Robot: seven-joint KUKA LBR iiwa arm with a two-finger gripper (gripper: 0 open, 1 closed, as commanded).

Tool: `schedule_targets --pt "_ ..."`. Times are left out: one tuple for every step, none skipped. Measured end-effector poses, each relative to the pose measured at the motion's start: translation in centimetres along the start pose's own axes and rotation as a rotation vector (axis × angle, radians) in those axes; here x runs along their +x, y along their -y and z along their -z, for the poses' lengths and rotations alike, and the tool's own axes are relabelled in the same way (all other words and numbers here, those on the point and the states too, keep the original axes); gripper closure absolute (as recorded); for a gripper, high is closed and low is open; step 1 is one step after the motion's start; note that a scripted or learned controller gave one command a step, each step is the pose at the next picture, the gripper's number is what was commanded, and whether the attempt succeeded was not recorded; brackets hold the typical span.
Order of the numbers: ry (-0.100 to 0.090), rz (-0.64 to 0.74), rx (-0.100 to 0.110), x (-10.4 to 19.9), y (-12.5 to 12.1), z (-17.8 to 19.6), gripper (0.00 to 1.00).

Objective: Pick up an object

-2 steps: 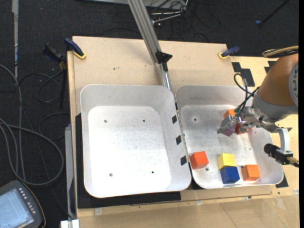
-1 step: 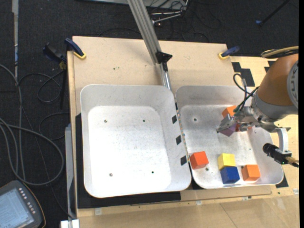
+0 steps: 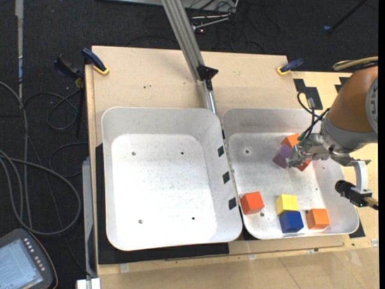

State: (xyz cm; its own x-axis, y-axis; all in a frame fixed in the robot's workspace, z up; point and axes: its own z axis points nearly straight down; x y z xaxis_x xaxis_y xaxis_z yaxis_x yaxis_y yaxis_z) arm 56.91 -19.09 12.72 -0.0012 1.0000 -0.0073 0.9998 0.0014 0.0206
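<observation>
Where the claw (image 3: 299,159) hangs, a purple block (image 3: 282,156) sits just beside (left).

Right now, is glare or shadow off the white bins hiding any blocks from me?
Camera view: lighting is even and soft, with no blown-out glare on the right bin. The front blocks read sharp: orange block, yellow block, blue block. Around the gripper the purple block is clear, but the arm covers part of that cluster.

6 blocks (image 3: 287,204) in right bin (image 3: 264,125)
</observation>
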Motion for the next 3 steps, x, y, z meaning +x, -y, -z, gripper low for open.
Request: schedule_targets --pt "-0.005 0.001 0.015 -0.3 -0.3 4.3 1.0" --pt "-0.004 0.002 0.012 -0.2 -1.1 10.5 1.0" --pt "-0.004 0.002 0.012 -0.3 -1.2 17.0 1.0"
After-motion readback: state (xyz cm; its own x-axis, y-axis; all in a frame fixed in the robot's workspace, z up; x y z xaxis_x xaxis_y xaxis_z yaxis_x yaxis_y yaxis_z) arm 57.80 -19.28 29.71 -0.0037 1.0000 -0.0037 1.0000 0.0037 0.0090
